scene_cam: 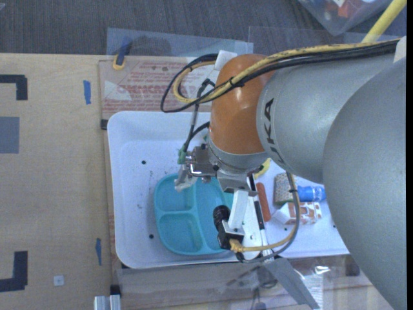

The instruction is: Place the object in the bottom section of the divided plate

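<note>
camera view looks down at a slant on a shallow white plastic bin (129,173) with the grey arm with an orange band above its wrist (242,108) leaning in from the right and covering much of it. a turquoise divided plastic plate (181,221) lies in the bin's near half, its compartments showing as raised ridges, and the wrist hardware hangs right over its right edge. the two-finger gripper (185,178) seems to be the metal piece at the plate's far corner, but i cannot tell from here whether it is released or clenched, or whether anything sits in it. which object is meant i cannot say for sure: to the right of the wrist lie an orange stick-like item (262,202), a speckled grey-green sponge-like block (281,187) and a small bottle with a blue cap and red-and-white label (308,202), all loose on the bin floor beside the plate. no compartment i can see holds anything, so i judge the placing not done. the next move calls for a sure hold on one item, then a short carry across to the compartment nearest the bin's lower rim, and a low release so it does not bounce over a ridge.
</note>
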### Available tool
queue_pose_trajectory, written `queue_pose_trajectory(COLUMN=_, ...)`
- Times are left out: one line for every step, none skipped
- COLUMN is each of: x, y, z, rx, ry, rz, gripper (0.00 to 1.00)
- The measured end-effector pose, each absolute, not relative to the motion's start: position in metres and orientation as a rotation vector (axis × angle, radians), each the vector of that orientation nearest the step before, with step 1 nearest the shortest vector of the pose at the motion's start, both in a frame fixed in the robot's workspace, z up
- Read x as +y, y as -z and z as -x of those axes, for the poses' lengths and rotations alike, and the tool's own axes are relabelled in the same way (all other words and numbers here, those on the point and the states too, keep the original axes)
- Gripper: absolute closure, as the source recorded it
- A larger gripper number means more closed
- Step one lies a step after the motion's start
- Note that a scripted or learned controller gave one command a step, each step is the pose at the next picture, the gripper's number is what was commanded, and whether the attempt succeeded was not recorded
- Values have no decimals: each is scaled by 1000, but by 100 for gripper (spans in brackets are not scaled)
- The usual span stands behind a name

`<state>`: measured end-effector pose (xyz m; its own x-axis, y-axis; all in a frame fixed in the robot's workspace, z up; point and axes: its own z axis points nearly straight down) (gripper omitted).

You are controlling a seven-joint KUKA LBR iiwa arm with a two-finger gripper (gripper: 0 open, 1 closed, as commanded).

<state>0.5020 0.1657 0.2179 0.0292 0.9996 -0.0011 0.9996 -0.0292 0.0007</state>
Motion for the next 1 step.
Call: queue_pose_trajectory(x=202, y=-206, z=-512, rx=2257, ry=0, rz=-2183, gripper=0)
